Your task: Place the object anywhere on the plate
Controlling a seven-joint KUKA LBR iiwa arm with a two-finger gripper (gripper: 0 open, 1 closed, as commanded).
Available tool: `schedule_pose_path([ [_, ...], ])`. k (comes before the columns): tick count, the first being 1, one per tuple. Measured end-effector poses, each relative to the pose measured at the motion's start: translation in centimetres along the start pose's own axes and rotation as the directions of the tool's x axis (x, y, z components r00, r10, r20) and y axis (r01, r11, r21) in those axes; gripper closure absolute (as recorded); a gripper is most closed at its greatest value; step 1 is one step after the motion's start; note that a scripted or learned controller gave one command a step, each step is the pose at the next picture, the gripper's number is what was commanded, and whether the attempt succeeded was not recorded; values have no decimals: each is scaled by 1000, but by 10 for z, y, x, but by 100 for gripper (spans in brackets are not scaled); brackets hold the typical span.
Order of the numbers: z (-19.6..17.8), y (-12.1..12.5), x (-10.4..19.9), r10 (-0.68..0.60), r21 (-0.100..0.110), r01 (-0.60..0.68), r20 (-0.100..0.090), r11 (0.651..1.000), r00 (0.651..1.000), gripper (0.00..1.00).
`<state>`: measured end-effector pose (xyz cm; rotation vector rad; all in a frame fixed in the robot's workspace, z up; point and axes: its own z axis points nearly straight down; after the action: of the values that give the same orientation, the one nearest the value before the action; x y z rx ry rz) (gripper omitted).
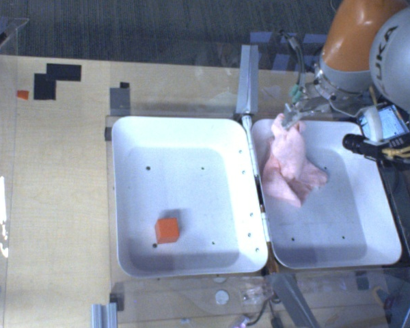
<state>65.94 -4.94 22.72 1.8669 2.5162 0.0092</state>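
A crumpled pink cloth is in the right bin, near its left wall. Its upper end is drawn up to a point at the bin's far left corner. My gripper is at that point, its fingers pinched on the cloth's top. The rest of the cloth trails down and toward the bin's middle, its lower folds resting on the floor. The arm's orange band rises behind the gripper at the upper right.
A small orange cube lies in the left bin, near its front left. The two bins meet at a raised divider. Cables and a black bracket hang over the right bin's far right edge.
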Motion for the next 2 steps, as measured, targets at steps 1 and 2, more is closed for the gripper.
schedule_pose_path([
  [1, -5, -9, 49, -394, 0, 394, -1, 919, 919, 100],
  [2, 3, -25, 95, -721, -1, 721, -2, 693, 693, 100],
])
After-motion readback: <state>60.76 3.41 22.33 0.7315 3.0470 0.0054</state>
